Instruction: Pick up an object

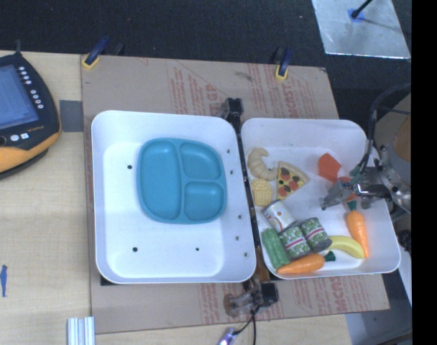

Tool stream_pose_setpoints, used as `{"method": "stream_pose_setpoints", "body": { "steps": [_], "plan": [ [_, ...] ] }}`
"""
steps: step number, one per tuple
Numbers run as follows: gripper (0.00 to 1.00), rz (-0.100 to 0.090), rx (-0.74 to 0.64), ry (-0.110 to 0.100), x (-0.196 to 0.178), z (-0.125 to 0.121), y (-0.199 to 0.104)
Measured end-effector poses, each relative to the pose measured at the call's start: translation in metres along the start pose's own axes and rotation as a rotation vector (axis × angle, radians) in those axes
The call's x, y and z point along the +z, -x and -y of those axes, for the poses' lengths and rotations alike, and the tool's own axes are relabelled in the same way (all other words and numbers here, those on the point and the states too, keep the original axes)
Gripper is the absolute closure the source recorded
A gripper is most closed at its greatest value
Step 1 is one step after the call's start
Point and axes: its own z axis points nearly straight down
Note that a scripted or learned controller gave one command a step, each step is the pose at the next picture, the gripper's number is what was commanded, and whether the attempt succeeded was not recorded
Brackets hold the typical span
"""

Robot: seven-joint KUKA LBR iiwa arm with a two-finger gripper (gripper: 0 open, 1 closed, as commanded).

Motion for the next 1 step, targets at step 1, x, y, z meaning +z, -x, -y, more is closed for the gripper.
{"method": "stream_pose_setpoints", "body": {
  "steps": [1],
  "plan": [
    [0.0,0.0,-0.001,-0.002,0.1078,-0.0293,0.0196]
  ]
}}
